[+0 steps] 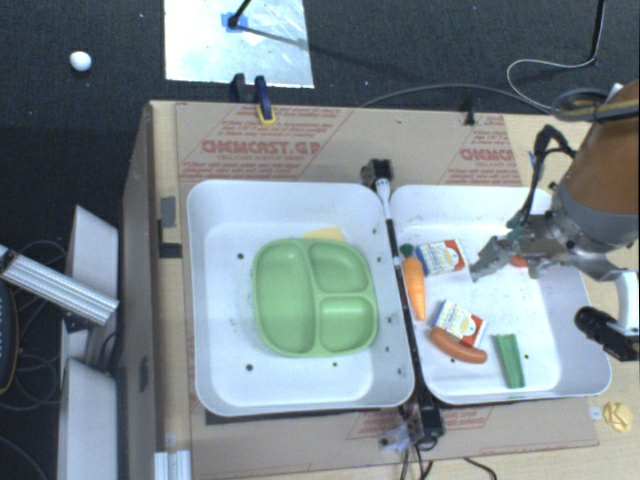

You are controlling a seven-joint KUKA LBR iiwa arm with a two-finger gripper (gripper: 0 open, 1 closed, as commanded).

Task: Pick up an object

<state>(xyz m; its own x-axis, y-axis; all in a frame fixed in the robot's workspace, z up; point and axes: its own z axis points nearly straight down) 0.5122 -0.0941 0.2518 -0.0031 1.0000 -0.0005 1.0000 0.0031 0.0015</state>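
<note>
A single fixed camera hangs above the counter and looks down at a slant, so the far edge, with its dark floor and a pale sheet, sits at the top of the view and the near edge runs along the bottom. It stands far enough back to take in both white bins, the left bin and the right bin, side by side across the middle, with floor showing to the left. The arm enters from the view's right edge, seen from above and slightly behind.
</note>
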